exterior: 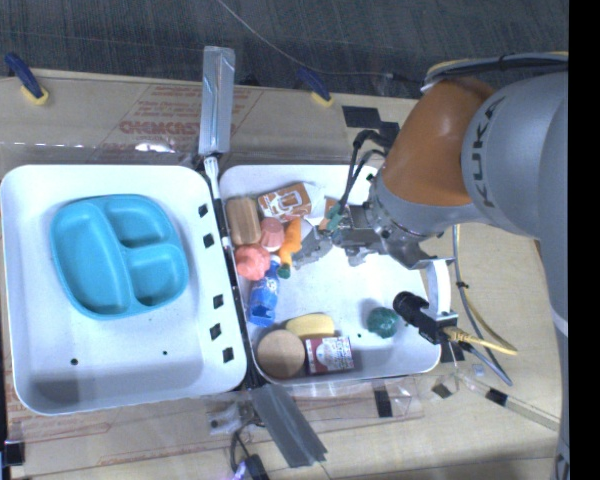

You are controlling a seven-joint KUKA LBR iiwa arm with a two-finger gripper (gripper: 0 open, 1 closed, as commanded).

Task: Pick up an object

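The toys lay in a heap along the left side of the right bin [400, 363], an orange one [292, 238] on top. The gripper [315, 248] hung just beside it, maybe touching. Its grip was too blurry to tell. Nothing looked lifted; the picking was left.
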